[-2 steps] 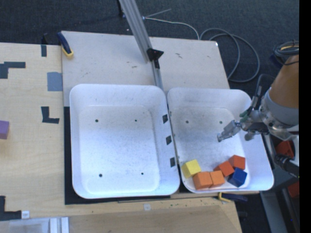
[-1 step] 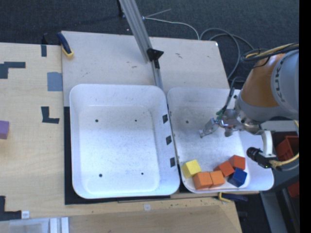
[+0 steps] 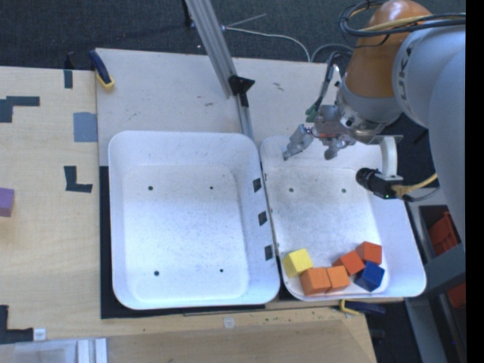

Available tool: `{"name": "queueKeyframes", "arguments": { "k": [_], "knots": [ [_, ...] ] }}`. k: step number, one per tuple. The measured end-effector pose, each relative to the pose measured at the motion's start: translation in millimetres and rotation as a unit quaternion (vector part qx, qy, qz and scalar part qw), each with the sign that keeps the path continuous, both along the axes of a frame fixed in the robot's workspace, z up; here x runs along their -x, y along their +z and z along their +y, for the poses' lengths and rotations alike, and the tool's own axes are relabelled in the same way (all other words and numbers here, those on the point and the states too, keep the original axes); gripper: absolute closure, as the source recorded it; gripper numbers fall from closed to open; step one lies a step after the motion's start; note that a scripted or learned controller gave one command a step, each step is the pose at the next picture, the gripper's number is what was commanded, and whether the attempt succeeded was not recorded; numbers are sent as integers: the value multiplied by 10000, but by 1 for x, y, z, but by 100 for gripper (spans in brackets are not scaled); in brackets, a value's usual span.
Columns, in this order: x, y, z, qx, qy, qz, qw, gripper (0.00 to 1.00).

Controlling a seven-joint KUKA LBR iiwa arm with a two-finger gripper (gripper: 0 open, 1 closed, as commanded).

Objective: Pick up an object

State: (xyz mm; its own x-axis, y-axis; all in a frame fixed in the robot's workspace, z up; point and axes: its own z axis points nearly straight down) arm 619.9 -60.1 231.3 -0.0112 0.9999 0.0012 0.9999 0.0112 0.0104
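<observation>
Pincer hangs spread and bare over the right bin's far edge, blocks clustered near.

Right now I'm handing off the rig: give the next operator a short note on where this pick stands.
Tool: open, holding nothing, raised over the far edge of the right bin.
Blocks: all clustered at the right bin's near edge: yellow block, three orange blocks, blue block.
Done: nothing picked yet.
Left: bring the tool toward the cluster, descend, close on one block and lift. The yellow one, at the end of the cluster, looks easiest.
</observation>
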Motion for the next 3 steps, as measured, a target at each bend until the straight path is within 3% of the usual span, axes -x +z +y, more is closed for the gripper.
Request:
{"name": "queueKeyframes", "arguments": {
  "k": [1,2,3],
  "knots": [
    [102,-12,-24,9,-70,84,9999,0],
    [42,0,-42,16,-44,35,10000,0],
    [24,26,-11,5,-30,40,10000,0]
  ]
}}
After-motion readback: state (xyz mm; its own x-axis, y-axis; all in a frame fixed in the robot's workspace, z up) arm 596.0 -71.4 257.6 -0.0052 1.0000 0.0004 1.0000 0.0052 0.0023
